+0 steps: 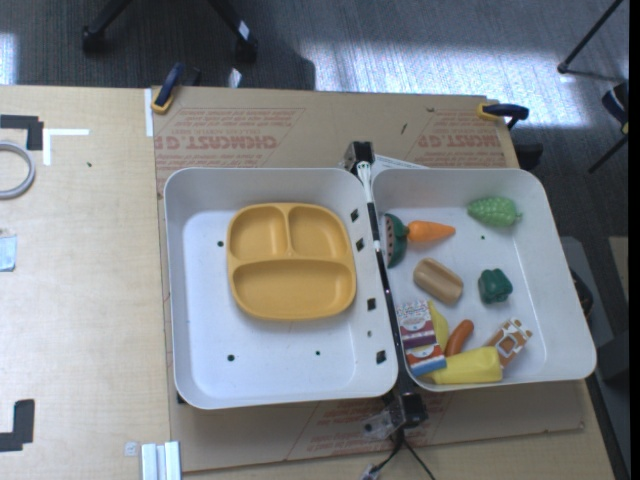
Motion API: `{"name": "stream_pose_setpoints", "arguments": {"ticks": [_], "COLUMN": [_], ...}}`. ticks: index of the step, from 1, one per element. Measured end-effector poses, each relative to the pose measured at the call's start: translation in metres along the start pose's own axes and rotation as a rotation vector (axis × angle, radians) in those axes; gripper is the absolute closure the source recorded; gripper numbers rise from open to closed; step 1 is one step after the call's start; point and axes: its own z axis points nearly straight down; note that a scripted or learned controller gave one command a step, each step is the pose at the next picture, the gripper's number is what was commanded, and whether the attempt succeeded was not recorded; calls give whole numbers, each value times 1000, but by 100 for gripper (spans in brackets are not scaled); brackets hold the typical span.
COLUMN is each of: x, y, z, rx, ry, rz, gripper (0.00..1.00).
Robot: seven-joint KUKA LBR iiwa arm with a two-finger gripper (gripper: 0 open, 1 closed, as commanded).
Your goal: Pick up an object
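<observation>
Pre-grasp stage, nothing picked yet. All candidates sit in the right bin (pixel 560 298); the left bin (pixel 190 298) carries a yellow divided plate (pixel 291 261).

Right bin contents:
- orange carrot (pixel 429 232), upper left, just beside a watermelon slice (pixel 392 240) that sits against the wall between the bins
- light green bumpy piece (pixel 494 210), far corner, well apart from the rest
- brown bread roll (pixel 438 280), mid-bin, clear on most sides
- dark green pepper (pixel 494 285), right of the roll, apart from it
- near-edge cluster: small printed carton (pixel 417 332), orange sausage-like piece (pixel 458 337), yellow block (pixel 468 368), small patterned box (pixel 512 340), all touching or nearly so

End effector state: cannot tell, since I have nothing to read its fingers from. Same goes for its position relative to the objects, so no offset to report.

My read on the next move: pick a target with free space around it. Bread roll or dark green pepper look best, both isolated enough for fingers to drop either side. Avoid the near-edge cluster, since a descent there likely hits neighbours. Watermelon slice is too tight on the wall. Approach comes over the right bin from the right, then a straight descent.
</observation>
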Motion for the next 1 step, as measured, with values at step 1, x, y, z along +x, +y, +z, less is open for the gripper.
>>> {"name": "stream_pose_setpoints", "arguments": {"ticks": [1], "x": [0], "y": [1], "z": [-10], "rx": [-2], "ry": [-3], "rz": [-3], "gripper": [100]}}
